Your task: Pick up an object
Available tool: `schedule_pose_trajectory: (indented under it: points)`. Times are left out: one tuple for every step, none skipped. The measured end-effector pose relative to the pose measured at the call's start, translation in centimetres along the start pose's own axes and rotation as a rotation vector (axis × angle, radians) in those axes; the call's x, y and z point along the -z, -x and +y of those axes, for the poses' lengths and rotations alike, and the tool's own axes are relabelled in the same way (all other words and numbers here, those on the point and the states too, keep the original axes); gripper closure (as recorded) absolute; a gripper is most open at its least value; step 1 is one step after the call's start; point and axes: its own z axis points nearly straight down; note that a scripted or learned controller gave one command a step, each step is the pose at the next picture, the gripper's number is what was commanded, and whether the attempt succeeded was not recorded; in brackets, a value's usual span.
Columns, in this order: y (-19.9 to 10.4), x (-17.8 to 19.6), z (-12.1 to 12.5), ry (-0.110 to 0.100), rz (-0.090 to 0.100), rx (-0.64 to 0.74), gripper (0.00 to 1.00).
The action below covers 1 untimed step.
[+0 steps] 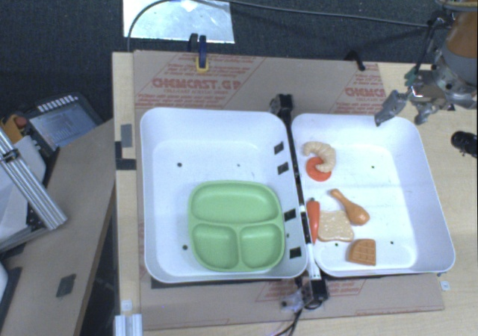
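Gripper (407,107) poised above right bin (429,178) far corner, fingers spread, grasping nothing. Toy food clustered toward bin's near-left: shrimp (320,151), tomato slice (319,169), drumstick (351,207), carrot (314,219), bread (334,226), waffle (362,252). Presumably parked clear before descent.

Red "CHEMCAST GP" print stands on the brown board (224,77) under the bins

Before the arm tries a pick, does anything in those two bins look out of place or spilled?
Nothing looks spilled or damaged. The carrot lies hard against the right bin's left wall, which could make it awkward to grasp. The green plate sits flat.
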Motion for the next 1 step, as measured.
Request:
schedule_pose_trajectory:
  points:
    - [-0.07,0.82,0.22,0.012,-0.002,0.003,0.00]
